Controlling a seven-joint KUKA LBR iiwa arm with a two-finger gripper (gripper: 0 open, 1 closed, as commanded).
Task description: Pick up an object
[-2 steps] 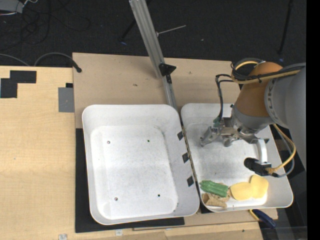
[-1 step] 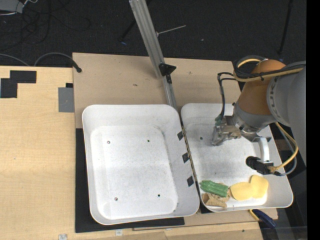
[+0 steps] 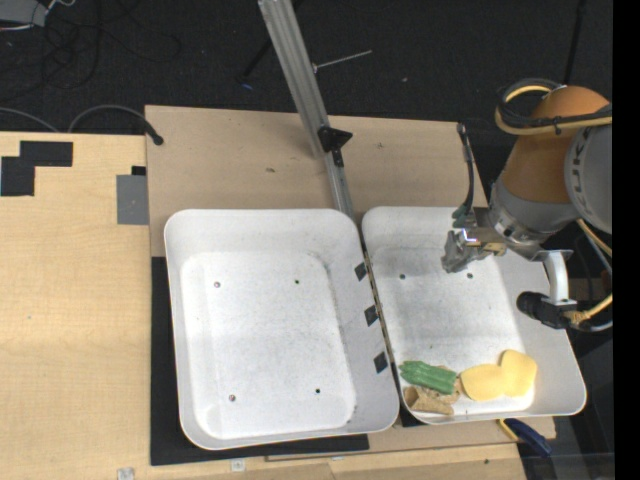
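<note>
My gripper (image 3: 458,256) hangs over the upper middle of the right bin (image 3: 440,308), with bare bin floor under it and nothing visible between its fingers. At the bin's near edge lie three objects close together. A green object (image 3: 430,375) lies at the left. A small tan object (image 3: 433,399) sits just below it. A yellow object (image 3: 499,376) rests to their right. All three are well below the gripper in the view, apart from it.
The left bin (image 3: 265,323) sits beside the right one, split from it by a ridge with black clips (image 3: 370,313). A slanted metal rail (image 3: 305,93) rises behind the bins. The arm's orange band (image 3: 545,153) and cables fill the right side.
</note>
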